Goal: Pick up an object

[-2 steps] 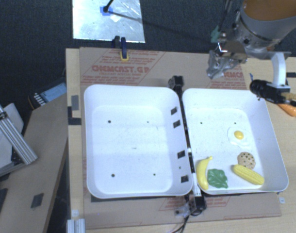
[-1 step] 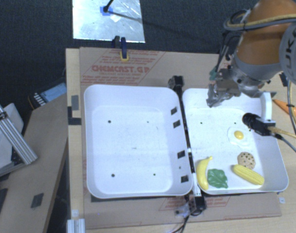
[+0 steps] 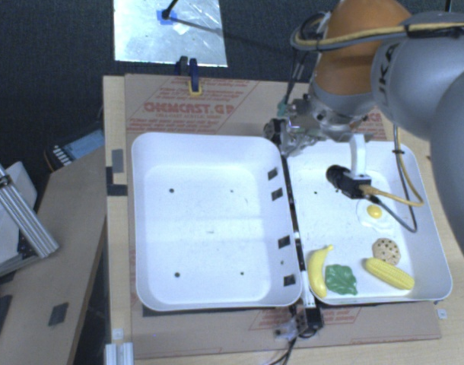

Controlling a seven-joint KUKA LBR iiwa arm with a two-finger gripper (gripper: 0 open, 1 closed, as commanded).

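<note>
The grey arm [image 3: 414, 74] reaches in from three o'clock over two white bins, its gripper [image 3: 287, 137] poised above the divider at the right bin's [image 3: 433, 238] twelve o'clock edge, beside the left bin [image 3: 209, 219]; whether its fingers are open or closed cannot be told. Nothing sits under the gripper: the toy food lies well apart toward five o'clock, where a banana [image 3: 318, 271] touches a green leaf [image 3: 341, 279], with a corn cob [image 3: 389, 274], a cookie [image 3: 386, 249] and a fried egg [image 3: 373, 212] nearby.
</note>
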